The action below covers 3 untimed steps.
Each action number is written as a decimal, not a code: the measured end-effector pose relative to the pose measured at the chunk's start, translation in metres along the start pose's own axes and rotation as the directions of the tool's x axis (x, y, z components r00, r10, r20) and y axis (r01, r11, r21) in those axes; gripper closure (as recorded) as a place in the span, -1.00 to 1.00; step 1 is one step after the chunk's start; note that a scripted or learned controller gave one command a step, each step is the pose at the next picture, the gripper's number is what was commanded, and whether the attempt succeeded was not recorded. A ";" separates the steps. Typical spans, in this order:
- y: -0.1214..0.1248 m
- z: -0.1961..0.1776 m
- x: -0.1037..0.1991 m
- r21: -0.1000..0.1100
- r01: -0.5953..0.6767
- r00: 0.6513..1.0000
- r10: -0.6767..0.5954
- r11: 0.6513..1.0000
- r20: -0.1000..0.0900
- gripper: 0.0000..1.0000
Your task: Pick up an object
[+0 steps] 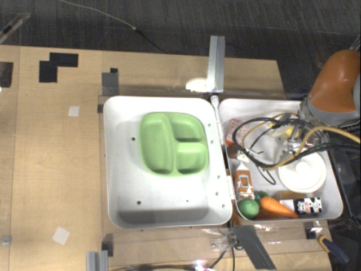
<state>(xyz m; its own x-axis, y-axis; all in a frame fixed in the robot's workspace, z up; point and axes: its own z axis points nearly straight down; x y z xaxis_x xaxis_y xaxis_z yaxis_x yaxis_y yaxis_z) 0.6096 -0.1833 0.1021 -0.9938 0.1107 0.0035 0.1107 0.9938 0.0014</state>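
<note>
In the right bin, along its lower edge, we find the graspable objects: a toy carrot lying on its side, a green ball-like toy touching the carrot's leafy end, and a small black-and-white block just beside the carrot's tip. Above the green toy lies a brown-and-white packet, set against the bin's left wall. A white round dish sits in the middle right of this bin, just above the carrot.

Higher in the same bin, the gripper hangs amid a tangle of black and yellow cables. The cables and wrist cover it, so we cannot tell how it is set or whether it has hold of anything. The arm's orange band shows at the upper right of the frame.

The left bin holds a green divided tray, lying flat near its centre. Both bins rest on a wooden bench.
</note>
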 end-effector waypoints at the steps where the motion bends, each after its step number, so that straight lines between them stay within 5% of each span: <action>1: -0.007 0.013 -0.019 0.003 0.030 0.999 -0.030 1.000 0.016 -1.00; 2: -0.006 -0.003 -0.024 0.005 0.034 0.999 -0.034 0.999 0.035 1.00; 3: -0.019 -0.091 -0.030 0.013 0.465 0.885 -0.465 0.885 0.018 1.00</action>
<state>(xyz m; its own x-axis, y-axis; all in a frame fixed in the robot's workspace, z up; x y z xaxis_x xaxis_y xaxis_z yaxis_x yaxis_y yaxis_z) 0.6376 -0.2061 0.1931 -0.9313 -0.3638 -0.0155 -0.3637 0.9315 -0.0101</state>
